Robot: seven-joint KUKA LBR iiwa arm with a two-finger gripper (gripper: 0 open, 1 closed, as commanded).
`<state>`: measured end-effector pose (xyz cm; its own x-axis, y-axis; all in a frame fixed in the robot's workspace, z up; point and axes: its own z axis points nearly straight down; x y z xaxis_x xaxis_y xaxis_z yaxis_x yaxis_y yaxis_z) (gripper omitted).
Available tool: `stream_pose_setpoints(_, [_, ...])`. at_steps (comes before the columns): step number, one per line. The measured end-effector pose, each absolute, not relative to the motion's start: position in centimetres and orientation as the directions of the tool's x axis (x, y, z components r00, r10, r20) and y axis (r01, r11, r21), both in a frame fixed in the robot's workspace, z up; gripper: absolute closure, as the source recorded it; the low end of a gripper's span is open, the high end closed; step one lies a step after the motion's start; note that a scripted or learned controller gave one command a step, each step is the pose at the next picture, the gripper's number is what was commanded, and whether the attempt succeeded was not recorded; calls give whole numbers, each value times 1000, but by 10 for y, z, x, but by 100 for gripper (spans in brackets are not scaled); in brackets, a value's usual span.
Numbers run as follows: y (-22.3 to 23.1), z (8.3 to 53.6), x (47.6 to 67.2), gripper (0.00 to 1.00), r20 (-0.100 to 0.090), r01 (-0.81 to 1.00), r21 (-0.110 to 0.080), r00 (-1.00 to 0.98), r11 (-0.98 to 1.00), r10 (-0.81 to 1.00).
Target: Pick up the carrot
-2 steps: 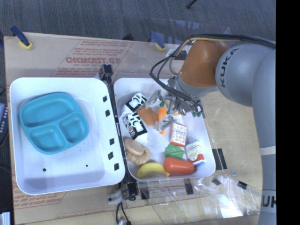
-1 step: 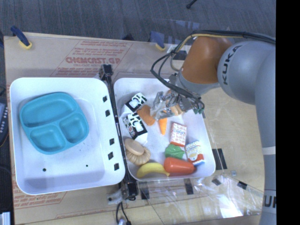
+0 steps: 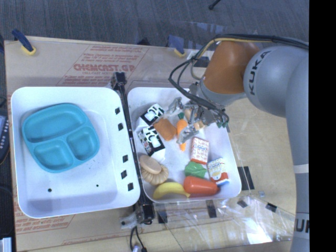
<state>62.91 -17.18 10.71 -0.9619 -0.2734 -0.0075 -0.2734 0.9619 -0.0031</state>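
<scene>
The arm [image 3: 273, 72] reaches in from the right and bends down over the right bin [image 3: 234, 164], its orange band sitting just above the wrist. The gripper [image 3: 187, 124] hangs over the upper middle of that bin, right at the carrot [image 3: 181, 133] — a small orange piece standing roughly upright in the view, its narrow end pointing toward the near side of the bin. The metal fingers [image 3: 195, 115] appear to sit on either side of the carrot's upper part, close against it, so the gripper seems closed on it, though the tangle of metal there makes the contact hard to read.

Just left of the carrot lies a brown block [image 3: 164, 129], and beyond it two black-and-white cartons [image 3: 151, 133], one above the other. To the carrot's right lies a small red-and-white packet [image 3: 199, 150]. Nearer the front of the bin are a tan ring-shaped pastry [image 3: 152, 169], a banana [image 3: 169, 190], a red pepper [image 3: 200, 186], a green vegetable [image 3: 196, 169] and a small white pouch [image 3: 217, 170].

The left bin [image 3: 31, 193] holds a blue divided plate [image 3: 59, 136] — three compartments, lying flat toward the bin's far left.
</scene>
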Motion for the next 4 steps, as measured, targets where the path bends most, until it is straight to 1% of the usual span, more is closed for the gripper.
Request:
stream_pose_setpoints(1, [-145, 91, 606, 0, 0, -355, 2, -935, 935, -355])
stream_pose_setpoints(2, [-144, 103, 609, 100, -4, -358, -1, -934, 934, -358])
stream_pose_setpoints(3, [-210, 92, 558, 100, 0, -697, 1, -717, 717, -697])
stream_pose_setpoints(4, [-152, 91, 511, 100, -2, -750, 6, -661, 661, -750])
